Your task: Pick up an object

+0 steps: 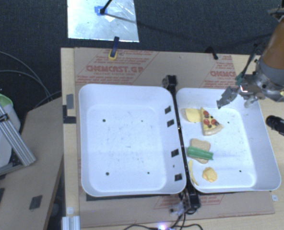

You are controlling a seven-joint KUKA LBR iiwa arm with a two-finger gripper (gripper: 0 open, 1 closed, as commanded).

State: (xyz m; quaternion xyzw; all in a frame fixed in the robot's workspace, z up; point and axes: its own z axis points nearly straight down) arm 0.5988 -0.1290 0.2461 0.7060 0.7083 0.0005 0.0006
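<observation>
Overhead, the tool (236, 97) hangs above the right bin (257, 143), its grip state impossible to tell.

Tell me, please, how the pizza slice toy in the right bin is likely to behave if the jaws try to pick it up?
The pizza slice lies flat on the right bin floor, so it probably offers little edge to pinch. It looks like a small moulded toy, likely light and stiff. Touching the yellow piece, it may nudge that when pushed.
</observation>
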